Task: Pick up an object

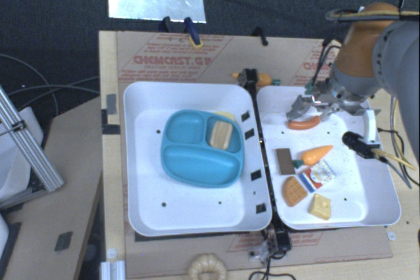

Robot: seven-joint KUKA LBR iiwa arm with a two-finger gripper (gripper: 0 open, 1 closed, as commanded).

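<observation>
My tool (308,105), whose spread I cannot tell, hangs over the right bin's (380,206) far edge, just above the orange sausage (304,122) lying crosswise beneath it.

1 fixed camera looks down at a slant from above the bench (197,52), taking in both white bins, the left bin (141,160) and the right bin (374,190), with the arm (387,42) entering from the right.
</observation>
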